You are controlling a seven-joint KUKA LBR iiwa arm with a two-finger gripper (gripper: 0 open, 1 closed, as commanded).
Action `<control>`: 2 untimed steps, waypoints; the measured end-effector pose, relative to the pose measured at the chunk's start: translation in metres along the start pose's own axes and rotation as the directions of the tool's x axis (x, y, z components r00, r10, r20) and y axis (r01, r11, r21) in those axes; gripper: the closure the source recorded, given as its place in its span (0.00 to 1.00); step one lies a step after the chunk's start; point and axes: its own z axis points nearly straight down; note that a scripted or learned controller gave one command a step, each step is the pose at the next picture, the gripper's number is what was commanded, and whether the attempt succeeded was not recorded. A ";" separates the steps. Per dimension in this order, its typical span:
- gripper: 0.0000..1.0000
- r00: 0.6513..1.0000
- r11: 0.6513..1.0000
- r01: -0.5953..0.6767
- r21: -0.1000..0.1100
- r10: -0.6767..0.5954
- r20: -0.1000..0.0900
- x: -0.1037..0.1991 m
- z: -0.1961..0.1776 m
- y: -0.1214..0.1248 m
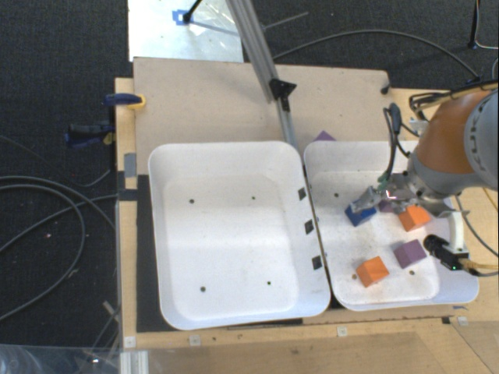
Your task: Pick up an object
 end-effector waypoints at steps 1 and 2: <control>0.00 1.000 1.000 0.001 -0.011 -0.001 -0.007 0.014 0.009 0.036; 0.00 1.000 1.000 0.004 -0.012 -0.004 -0.007 0.024 0.012 0.061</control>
